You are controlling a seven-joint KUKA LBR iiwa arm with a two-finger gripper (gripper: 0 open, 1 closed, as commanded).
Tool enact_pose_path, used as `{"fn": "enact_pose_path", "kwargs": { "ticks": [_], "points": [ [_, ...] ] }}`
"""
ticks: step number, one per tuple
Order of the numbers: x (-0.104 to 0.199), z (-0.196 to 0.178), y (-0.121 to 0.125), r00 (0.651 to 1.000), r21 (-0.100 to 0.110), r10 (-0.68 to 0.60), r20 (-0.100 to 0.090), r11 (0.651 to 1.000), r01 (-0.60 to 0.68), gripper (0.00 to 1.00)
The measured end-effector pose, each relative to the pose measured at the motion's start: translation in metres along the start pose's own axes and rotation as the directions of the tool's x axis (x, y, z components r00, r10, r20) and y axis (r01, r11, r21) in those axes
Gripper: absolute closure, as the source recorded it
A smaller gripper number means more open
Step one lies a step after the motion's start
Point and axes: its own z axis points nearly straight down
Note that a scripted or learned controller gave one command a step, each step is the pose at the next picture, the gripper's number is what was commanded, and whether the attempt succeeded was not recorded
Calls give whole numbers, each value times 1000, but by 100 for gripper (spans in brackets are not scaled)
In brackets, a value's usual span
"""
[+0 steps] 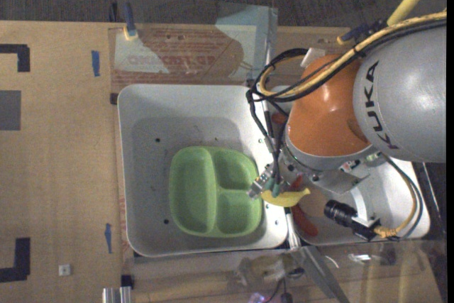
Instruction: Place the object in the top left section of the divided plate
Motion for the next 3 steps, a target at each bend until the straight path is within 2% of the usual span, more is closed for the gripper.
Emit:
{"fn": "enact_pose_path", "kwargs": {
  "ticks": [1, 2, 3],
  "points": [
    [-13, -24, -12, 997, -3, -73, 3, 997, 73, 100],
    [-67, -31, 19, 967, -3, -253, 5, 967, 253, 100],
    [-70, -47, -2, 931, -2, -366, 3, 931, 366, 100]
  ]
}}
